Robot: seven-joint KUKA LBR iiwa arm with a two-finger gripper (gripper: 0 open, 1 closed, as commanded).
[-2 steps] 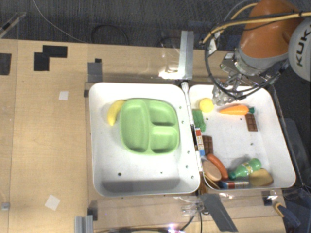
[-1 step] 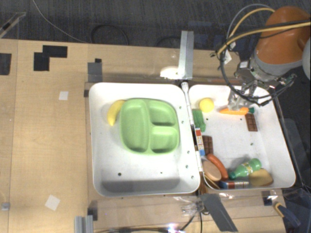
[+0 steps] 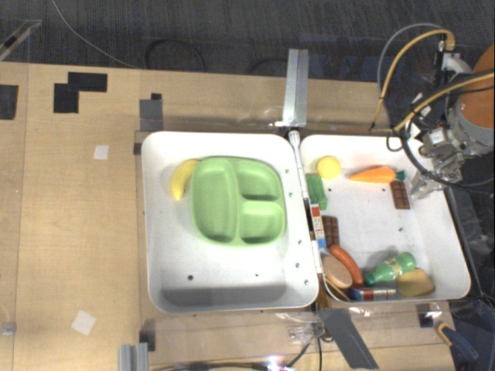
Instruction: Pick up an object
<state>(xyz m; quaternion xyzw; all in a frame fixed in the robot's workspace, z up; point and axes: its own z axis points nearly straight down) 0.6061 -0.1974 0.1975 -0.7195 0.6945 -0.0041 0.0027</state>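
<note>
A: Bins first, going left to right. The left bin (image 3: pixel 166 280) holds a green divided plate (image 3: pixel 236 199) with a banana (image 3: pixel 181 178) tucked against its nine o'clock edge. The right bin (image 3: pixel 445 242) carries the rest.

B: Which piece lies nearest the jaws?

A: The carrot (image 3: pixel 373 175), I judge. The gripper (image 3: pixel 435 170) hangs at the right bin's two o'clock corner, and the carrot lies at nine o'clock from it, long axis running nine to three, thick end towards the arm.

B: Are the jaws spread or pressed together?

A: Cannot tell; cables and the wrist blur them. Nothing visible sits between them.

B: What crowds the carrot?

A: A yellow ball (image 3: pixel 329 166) near its tip, a green block (image 3: pixel 315 191) below that, and a brown chocolate bar (image 3: pixel 400 195) just beside the thick end, at five o'clock. That bar is the likeliest thing to be nudged.

B: And the six o'clock end?

A: A heap along the wall: sausage (image 3: pixel 346 263), green bottle (image 3: pixel 390 269), a tan piece (image 3: pixel 415 284), well apart from the carrot. The bench (image 3: pixel 69 230) around is plain wood.
</note>
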